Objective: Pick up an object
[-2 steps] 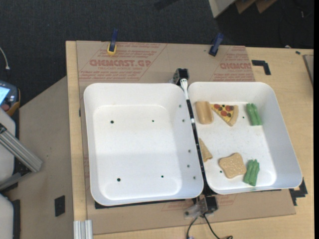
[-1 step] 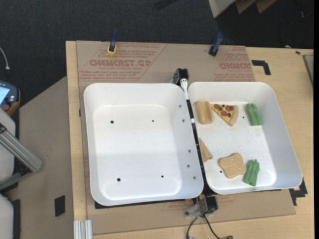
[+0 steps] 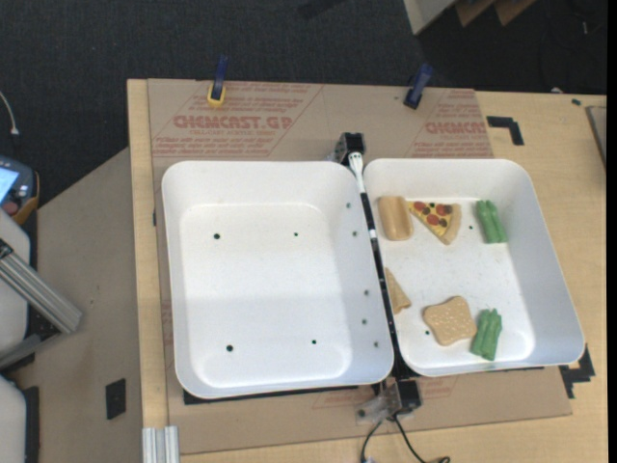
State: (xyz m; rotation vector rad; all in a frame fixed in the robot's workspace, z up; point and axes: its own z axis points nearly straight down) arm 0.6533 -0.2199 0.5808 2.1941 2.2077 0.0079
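Likely light and stiff, the tan toast-shaped toy slice (image 3: 449, 320) near the right white bin's (image 3: 549, 287) front edge suits an edgewise pinch. Gripper state: cannot tell.

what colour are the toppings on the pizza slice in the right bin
Red rounds on a yellow slice, with a tan crust edge; seen in the camera view.

My table (image 3: 77, 258) is a tan surface carrying a brown cardboard sheet (image 3: 289, 109) printed with red lettering. Two clamps grip the sheet's far edge: one blue and yellow (image 3: 219, 83), one blue (image 3: 419, 85). Two shallow white bins rest side by side on the sheet, touching along their inner edges: the left bin (image 3: 178, 287) and the right bin (image 3: 540, 258). A small black fitting (image 3: 349, 147) sits at the far end of their seam, another (image 3: 403, 395) at the near end.
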